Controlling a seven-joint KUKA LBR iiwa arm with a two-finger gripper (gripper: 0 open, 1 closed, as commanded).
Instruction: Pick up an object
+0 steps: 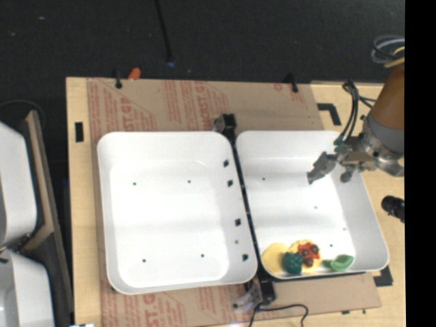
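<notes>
Toys (308,257) huddle in the right bin's (286,210) near corner, yellow, teal, red and green. Over its far right side, the gripper (332,169) hovers, fingers spread, holding nothing.

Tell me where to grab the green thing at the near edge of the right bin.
Grip the small green object across its narrow width, coming straight down. It lies flat and apart from the yellow, teal and red cluster, but the right bin's near wall is close, so a side approach looks blocked.
</notes>
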